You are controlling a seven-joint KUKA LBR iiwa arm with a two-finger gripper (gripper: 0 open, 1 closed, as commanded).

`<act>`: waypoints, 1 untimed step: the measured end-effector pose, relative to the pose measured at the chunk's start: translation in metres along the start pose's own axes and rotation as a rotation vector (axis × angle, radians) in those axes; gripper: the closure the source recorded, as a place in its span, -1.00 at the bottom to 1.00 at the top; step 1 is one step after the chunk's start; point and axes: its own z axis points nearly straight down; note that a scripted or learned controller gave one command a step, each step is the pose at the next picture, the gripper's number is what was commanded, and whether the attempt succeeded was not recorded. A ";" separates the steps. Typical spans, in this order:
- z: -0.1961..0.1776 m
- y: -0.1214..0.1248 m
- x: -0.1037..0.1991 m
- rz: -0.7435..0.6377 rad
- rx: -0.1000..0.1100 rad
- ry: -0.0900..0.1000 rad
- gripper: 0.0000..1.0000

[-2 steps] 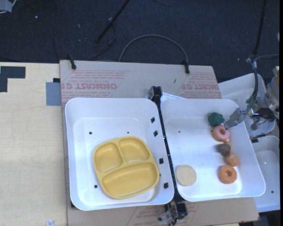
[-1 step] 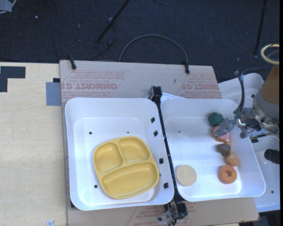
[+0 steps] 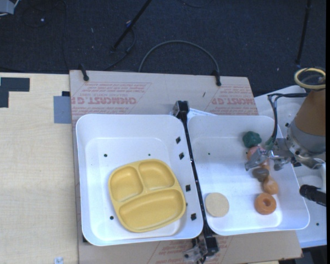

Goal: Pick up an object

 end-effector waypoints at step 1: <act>0.063 -0.005 0.004 -0.001 -0.001 0.001 -1.00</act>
